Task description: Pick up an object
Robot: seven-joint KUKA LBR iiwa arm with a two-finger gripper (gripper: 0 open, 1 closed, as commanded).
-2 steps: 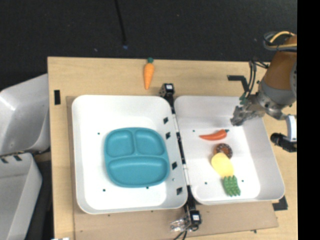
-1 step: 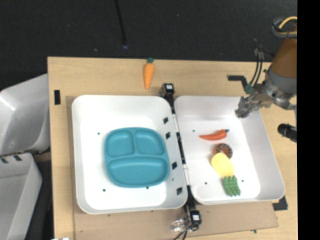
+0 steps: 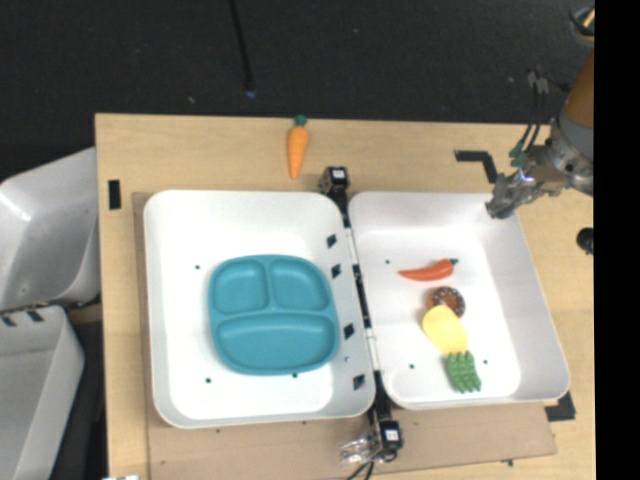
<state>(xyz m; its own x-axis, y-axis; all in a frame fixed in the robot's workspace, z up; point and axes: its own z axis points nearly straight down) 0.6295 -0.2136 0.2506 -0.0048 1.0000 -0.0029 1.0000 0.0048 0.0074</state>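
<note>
Hovering at the far right corner of the right bin (image 3: 520, 298), the gripper (image 3: 503, 200) sits above the bin's rim, well apart from anything to pick; whether the jaws are apart or together cannot be told at this size. Candidates all lie in the right bin: a red chili pepper (image 3: 428, 268) toward the middle, then a brown round item (image 3: 446, 299) touching a yellow piece (image 3: 445, 330), and a green ridged piece (image 3: 462, 371) just beside that, nearest the front wall. Left bin (image 3: 170, 268) holds a teal divided plate (image 3: 272, 313). A toy carrot (image 3: 297, 147) rests on the desk (image 3: 200, 143) beyond the bins. Judgement: the chili looks the cleanest target, lying alone with free floor around it. Best approach is probably to come down centred over its thickest part, jaws across its narrow width. The clustered three risk a nudge or double contact.
</note>
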